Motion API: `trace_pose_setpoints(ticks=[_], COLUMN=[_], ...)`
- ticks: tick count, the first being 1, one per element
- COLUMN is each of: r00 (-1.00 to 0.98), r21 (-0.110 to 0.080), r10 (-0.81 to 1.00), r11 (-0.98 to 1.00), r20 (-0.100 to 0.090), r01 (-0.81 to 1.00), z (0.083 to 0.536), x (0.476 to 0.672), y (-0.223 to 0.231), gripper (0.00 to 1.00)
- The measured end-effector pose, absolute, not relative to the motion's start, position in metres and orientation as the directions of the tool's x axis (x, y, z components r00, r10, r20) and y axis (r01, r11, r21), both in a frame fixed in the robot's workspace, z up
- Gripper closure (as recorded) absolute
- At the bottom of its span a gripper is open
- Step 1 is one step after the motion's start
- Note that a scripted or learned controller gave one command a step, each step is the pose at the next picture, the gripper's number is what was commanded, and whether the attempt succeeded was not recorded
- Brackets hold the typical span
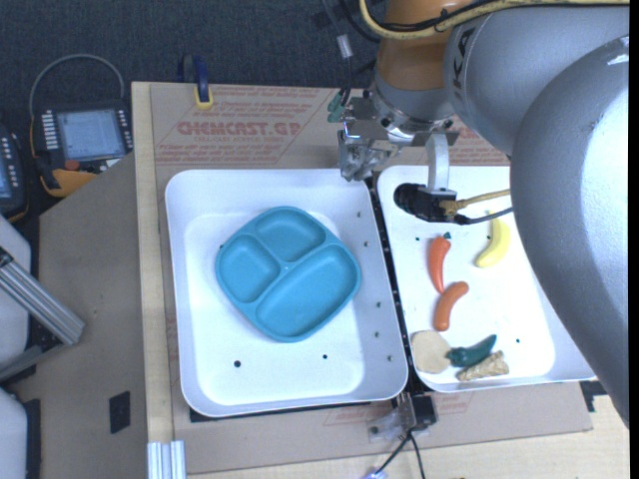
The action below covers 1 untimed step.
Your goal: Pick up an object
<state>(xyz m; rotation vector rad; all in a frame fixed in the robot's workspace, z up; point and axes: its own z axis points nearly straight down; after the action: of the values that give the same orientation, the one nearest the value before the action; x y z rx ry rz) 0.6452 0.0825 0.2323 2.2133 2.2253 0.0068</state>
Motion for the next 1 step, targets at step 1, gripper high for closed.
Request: trace_pose_setpoints(ticks=[1], r00=[-0.001], r21=[0.003], r10=[1.0], r11=[0.001], r20=[-0.001], r01=[1.0], z=[0.2216], x=[0.6619], y=[0.0915], gripper=[1.0])
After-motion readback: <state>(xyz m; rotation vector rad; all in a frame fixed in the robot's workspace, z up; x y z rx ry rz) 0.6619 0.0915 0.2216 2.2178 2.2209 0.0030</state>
